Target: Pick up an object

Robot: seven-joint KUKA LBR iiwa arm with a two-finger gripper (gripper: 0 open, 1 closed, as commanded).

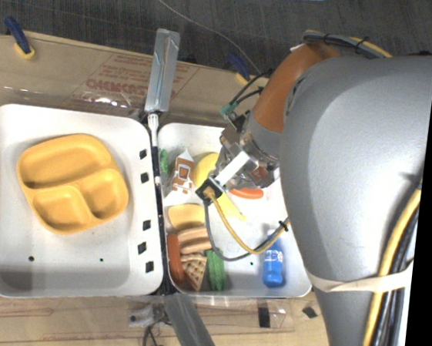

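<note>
My gripper (250,163) hangs low over the back half of the right bin (290,287), under the orange-banded wrist. Right below it lie a yellow banana (206,162) and a red-orange piece (249,193), both partly hidden by the wrist. I cannot tell whether the gripper touches either one. An orange-and-white carton (182,174) and a small green item (164,162) lie by the bin's left wall. Nearer the front are a yellow bun-like piece (186,216), a hot dog (192,241), a waffle (195,271), a green piece (215,271) and a blue bottle (273,266).
The left bin (5,257) holds a yellow divided plate (71,183). A metal divider with black clips (148,199) runs between the bins. The bulky grey arm (356,169) covers the right bin's right side. A yellow cable (231,240) loops over the food.
</note>
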